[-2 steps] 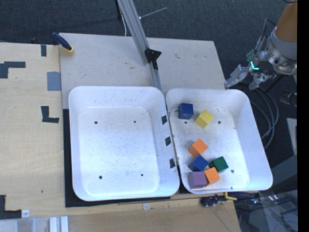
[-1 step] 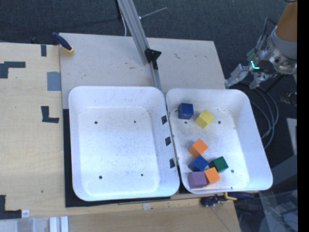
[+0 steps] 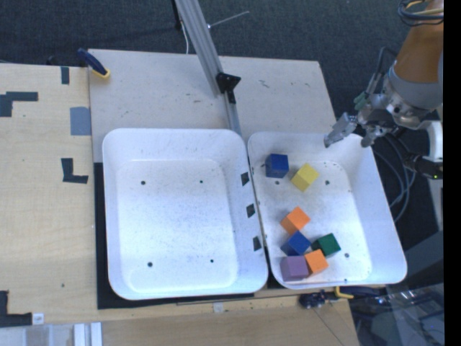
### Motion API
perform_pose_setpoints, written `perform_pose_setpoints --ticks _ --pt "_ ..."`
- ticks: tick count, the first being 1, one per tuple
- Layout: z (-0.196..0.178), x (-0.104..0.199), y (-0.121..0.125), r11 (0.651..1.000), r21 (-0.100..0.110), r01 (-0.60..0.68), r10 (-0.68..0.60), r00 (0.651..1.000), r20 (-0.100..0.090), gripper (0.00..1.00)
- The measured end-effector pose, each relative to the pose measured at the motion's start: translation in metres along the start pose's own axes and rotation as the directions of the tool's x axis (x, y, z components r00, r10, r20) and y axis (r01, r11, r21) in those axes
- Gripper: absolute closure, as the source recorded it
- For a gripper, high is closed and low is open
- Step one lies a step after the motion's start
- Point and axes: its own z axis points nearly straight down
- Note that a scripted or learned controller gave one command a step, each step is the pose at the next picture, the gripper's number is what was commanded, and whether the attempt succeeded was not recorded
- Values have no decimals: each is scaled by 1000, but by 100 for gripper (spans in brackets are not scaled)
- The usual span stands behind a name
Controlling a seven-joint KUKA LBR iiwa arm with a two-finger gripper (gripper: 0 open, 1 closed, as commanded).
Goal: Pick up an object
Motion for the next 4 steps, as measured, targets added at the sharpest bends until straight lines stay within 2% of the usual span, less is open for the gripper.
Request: perform_pose_setpoints --ticks 1,2,3,4 --pt "61 3 7 1000 2 1 -1 1000 -1 0" --pt "119 8 1 1000 -7 -2 2 1000 0 0" --pt "106 8 2 1000 -9 2 -2 1000 0 100" --pt "51 8 13 1000 -11 0 0 1000 1 100"
